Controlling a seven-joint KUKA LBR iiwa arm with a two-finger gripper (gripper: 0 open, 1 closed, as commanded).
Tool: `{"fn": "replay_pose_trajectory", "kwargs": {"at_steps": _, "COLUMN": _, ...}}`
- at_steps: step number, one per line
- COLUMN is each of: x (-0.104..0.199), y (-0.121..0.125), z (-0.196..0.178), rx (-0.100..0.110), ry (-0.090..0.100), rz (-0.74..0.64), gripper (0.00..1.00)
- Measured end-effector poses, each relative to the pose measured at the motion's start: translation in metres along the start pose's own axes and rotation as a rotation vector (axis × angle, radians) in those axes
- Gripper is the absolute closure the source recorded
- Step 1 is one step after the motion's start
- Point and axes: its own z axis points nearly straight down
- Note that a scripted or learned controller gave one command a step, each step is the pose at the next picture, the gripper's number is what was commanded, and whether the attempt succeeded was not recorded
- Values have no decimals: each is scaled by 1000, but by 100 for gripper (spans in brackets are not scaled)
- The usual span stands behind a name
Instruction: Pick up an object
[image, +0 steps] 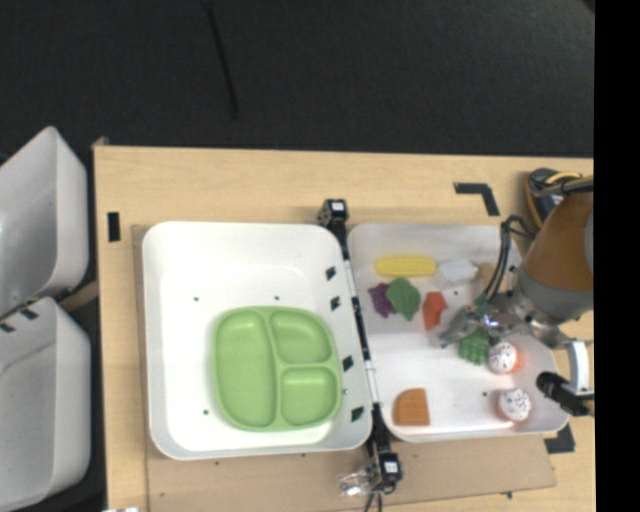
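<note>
Gripper (468, 328) hangs low in the right bin (440, 425) — beside a green toy (475, 349) — finger state impossible to tell.

Well away from the fingers, across the whole top of the view, lies a dark, almost black floor (300, 70) with a thin dark line running over it at a slant. Below it sits the pale wooden surface (240, 185), evenly lit, with small black marks near its edges. Farthest from the fingers, at the view's left edge, stand two white rounded pieces of furniture (35, 215), one above the other, the lower one partly overlapping the wooden edge.
</note>
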Motion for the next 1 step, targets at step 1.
{"fn": "replay_pose_trajectory", "kwargs": {"at_steps": 1, "x": -1, "y": 1, "z": -11, "rx": -4, "ry": -1, "rz": 5, "gripper": 100}}
